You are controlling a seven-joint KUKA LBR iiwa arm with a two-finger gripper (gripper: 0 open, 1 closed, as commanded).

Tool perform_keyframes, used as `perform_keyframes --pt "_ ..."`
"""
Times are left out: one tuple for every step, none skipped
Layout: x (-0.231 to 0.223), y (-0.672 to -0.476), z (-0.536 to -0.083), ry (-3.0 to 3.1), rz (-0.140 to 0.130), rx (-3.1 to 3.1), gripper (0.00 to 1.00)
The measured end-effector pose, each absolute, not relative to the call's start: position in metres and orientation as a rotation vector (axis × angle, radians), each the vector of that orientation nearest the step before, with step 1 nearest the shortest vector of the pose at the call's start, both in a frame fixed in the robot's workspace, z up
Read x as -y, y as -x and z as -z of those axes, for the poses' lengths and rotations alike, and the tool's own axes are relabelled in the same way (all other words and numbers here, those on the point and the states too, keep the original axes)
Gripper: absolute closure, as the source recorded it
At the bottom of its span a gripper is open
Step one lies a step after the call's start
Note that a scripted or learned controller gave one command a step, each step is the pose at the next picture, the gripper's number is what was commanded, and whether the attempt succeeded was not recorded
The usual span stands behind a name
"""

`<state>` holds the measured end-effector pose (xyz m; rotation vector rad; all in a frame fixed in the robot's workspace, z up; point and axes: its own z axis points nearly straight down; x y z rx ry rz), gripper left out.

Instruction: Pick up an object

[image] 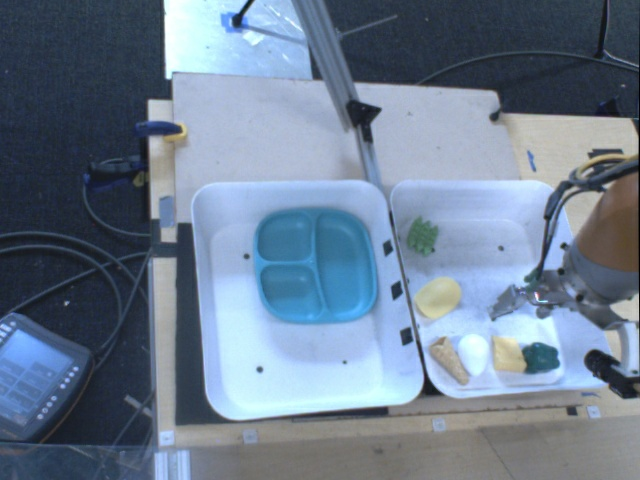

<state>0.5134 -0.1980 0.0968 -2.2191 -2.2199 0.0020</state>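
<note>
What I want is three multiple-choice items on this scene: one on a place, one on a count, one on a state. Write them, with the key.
1. The teal plate lies in:
A. the left bin
B. the bench's bare top
C. the floor

2. The small objects in the right bin number:
A. three
B. six
C. nine

3. The teal plate is:
A. upside down
B. standing on edge
C. flat, face up

Key:
1 A: the left bin's white walls surround the plate.
2 B: there are a green piece, a yellow piece, a tan piece, a white egg, a yellow block and a dark green piece.
3 C: its three compartments face the camera.
</note>
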Motion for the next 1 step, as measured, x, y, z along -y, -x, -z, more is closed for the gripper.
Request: perform_keyframes --pt "0.1987 -0.5155 -0.1104 2.223 0.003 2.225 1.00"
